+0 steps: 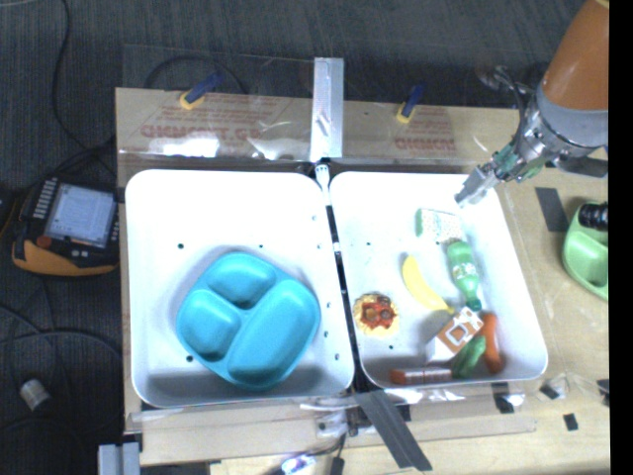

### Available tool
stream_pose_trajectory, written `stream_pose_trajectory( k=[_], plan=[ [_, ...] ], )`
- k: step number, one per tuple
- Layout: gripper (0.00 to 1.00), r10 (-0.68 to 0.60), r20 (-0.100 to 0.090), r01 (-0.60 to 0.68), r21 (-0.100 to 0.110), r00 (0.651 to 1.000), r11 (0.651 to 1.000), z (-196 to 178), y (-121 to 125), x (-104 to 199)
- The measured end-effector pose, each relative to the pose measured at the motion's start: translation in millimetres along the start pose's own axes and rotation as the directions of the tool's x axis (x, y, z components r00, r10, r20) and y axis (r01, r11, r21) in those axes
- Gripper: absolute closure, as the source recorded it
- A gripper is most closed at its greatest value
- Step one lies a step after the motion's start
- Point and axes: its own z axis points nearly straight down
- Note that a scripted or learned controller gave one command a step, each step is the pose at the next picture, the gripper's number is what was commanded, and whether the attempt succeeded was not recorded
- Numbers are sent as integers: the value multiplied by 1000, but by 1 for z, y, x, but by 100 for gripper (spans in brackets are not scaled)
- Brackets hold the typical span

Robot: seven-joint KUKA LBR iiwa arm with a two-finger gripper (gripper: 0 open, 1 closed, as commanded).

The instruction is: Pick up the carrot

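The carrot [492, 340] is a small orange stick in the near right corner of the right bin [346, 265]. It lies against a dark green vegetable [471, 355] and a small orange and white box [458, 332]. My gripper [477, 188] hangs over the far right edge of the same bin, well above and behind the carrot, with nothing visibly held. The orange band of the arm [584, 47] rises toward the top right.
The right bin also holds a banana [421, 283], a green bottle [463, 270], a white and green packet [436, 223], a round pizza toy [376, 312] and a brown sausage [420, 374]. A blue divided plate [249, 315] sits in the left bin [158, 206]. A green object [589, 245] stands on the bench at right.
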Motion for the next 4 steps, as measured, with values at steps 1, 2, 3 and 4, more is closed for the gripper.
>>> stream_pose_trajectory(
  k=[1, 2, 3, 4],
  plan=[
    [100, -13, 0, 13, -2, 1000, 1000, -47, 6, -71],
    [100, -55, 1, 55, 0, 998, 998, -52, 39, -77],
    [100, -209, 0, 209, -1, 978, 978, -16, 45, -65],
    [100, -259, 0, 259, -1, 966, 966, 0, 56, -41]
  ],
)
